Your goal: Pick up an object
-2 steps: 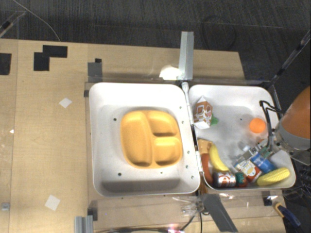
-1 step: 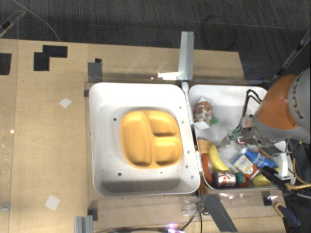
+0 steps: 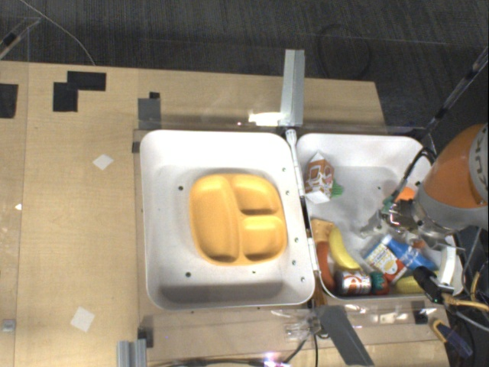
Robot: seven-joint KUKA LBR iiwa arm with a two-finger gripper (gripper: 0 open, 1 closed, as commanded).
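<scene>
Pale wood tabletop [image 3: 69, 228] carries two white bins side by side, with dark floor beyond its far edge. From the right the grey arm [image 3: 458, 182], orange-banded above the wrist, slants down into the right bin [image 3: 359, 155], its gripper [image 3: 393, 219] low over the clutter near the bin's right wall; whether the jaws are open or shut, or have hold of anything, I cannot tell. Just below the gripper lies a blue bottle [image 3: 393, 256], beside a banana [image 3: 341, 251] and a can [image 3: 355, 284] crowded along the near edge. A small carton [image 3: 318, 177] stands apart by the divider, with bare bin floor behind it. Across the divider, the left bin [image 3: 164, 205] holds a yellow tray [image 3: 237, 216] at its middle, with open floor all round.
</scene>
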